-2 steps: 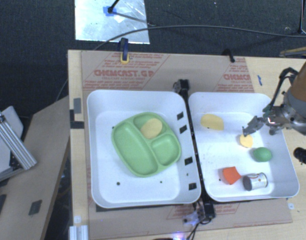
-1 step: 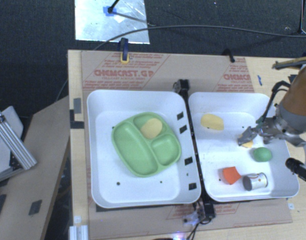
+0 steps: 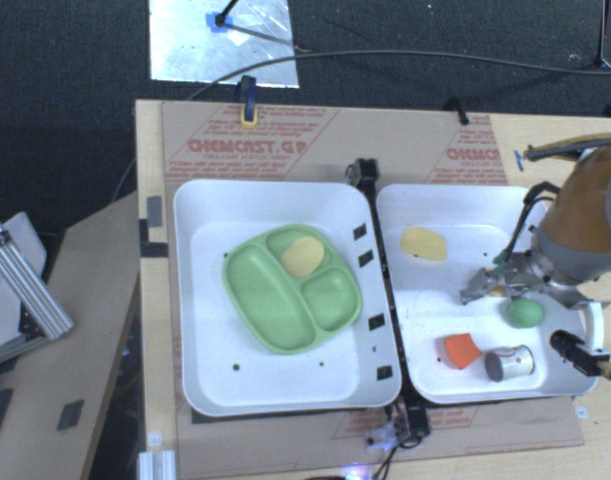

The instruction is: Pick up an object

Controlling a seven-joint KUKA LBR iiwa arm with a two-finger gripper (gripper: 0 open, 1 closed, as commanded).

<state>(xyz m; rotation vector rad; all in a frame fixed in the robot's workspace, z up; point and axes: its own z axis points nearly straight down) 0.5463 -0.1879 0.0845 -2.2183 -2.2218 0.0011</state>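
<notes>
two shallow white bins sit side by side at mid-frame on a brown board printed with red lettering. the left bin (image 3: pixel 200 268) has smooth glossy walls and rounded corners; a pale green divided plate (image 3: pixel 285 293) of matte plastic lies tilted in its middle, with three moulded compartments. a soft-looking, dull yellow rounded lump (image 3: pixel 304 256) rests in the plate's upper small compartment. bare white floor rings the plate on every side, widest toward the bin's lower left corner.

the right bin (image 3: pixel 435 378) holds the loose things. a flat pale yellow oval piece (image 3: pixel 424 244) lies in its upper left part, well apart from the rest and with open floor all around. an orange blocky wedge (image 3: pixel 460 350) sits low in the bin, just beside a short shiny metal cylinder (image 3: pixel 511 362) lying on its side near the bottom wall. a smooth green ball (image 3: pixel 525 313) sits toward the right.

the arm comes in from the right edge of the frame, grey with an orange band, and its gripper (image 3: pixel 490 286) is down in the right bin, its grey metal tip just left of the green ball. whether it is released or clenched cannot be told from this angle, and nothing is visibly caught in it.

black clips (image 3: pixel 370 258) line the seam between the two bins.
</notes>
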